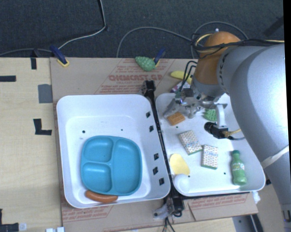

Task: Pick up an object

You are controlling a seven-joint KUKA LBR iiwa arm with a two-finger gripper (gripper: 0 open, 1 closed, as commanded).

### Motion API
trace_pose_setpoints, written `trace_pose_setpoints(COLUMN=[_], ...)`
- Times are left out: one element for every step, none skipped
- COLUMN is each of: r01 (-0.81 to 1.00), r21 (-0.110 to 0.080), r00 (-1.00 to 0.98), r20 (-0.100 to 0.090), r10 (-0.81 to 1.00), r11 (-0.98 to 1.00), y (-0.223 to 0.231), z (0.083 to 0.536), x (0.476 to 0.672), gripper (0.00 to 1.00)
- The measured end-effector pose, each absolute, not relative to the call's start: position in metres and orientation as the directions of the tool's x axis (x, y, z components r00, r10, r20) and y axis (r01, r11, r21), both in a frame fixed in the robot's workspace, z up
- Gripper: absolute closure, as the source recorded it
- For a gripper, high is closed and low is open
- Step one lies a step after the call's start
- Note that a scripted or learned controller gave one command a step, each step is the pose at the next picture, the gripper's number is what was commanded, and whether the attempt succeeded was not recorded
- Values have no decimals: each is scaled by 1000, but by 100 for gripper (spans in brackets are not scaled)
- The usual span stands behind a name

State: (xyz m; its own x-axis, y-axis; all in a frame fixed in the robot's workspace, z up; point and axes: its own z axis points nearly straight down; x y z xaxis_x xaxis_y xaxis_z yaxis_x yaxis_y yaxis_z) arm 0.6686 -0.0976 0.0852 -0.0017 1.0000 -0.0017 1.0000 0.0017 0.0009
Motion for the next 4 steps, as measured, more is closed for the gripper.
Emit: trace_pose_setpoints(r01=[1000,1000,1000,1000], r21=[-1,-1,1,-1], r00=[-2,-2,0,-2], r20=[-3,-4,-1,1], r10=[1000,1000,1000,1000], r11=[2,2,0,2], y=[-98,-98,-88,-58], z=[95,94,186,184], x=[668,668,557,552], gripper=[100,0,0,0])
